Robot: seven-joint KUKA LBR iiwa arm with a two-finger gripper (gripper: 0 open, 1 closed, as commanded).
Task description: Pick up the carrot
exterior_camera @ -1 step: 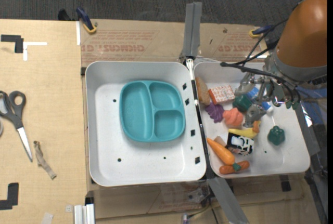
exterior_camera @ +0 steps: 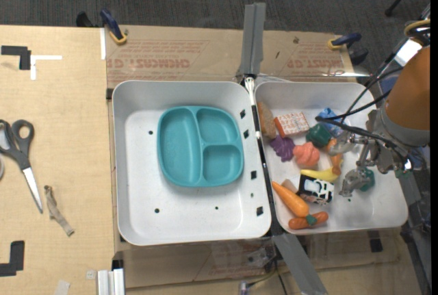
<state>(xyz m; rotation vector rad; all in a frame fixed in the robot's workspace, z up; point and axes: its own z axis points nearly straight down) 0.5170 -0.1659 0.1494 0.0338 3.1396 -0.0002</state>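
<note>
The carrot (exterior_camera: pixel 290 198) is orange and lies slantwise on the floor of the right bin (exterior_camera: pixel 373 213), near its front left corner. A smaller orange piece with a green tip (exterior_camera: pixel 308 221) lies just in front of it. My gripper (exterior_camera: pixel 352 183) hangs low over the right half of the same bin, well to the right of the carrot, and a black-and-white box (exterior_camera: pixel 316 189) sits between them. A small teal object (exterior_camera: pixel 368 181) sits right beside the gripper. The arm's orange band (exterior_camera: pixel 414 92) is at the view's right edge.
The right bin also holds purple grapes (exterior_camera: pixel 282 147), a pink box (exterior_camera: pixel 293 124), a green toy (exterior_camera: pixel 319 134), a yellow banana (exterior_camera: pixel 318 175) and a blue piece (exterior_camera: pixel 327 113). A teal divided plate (exterior_camera: pixel 202 146) lies in the left bin (exterior_camera: pixel 137 208). Scissors (exterior_camera: pixel 20 150) lie on the bench at the far left.
</note>
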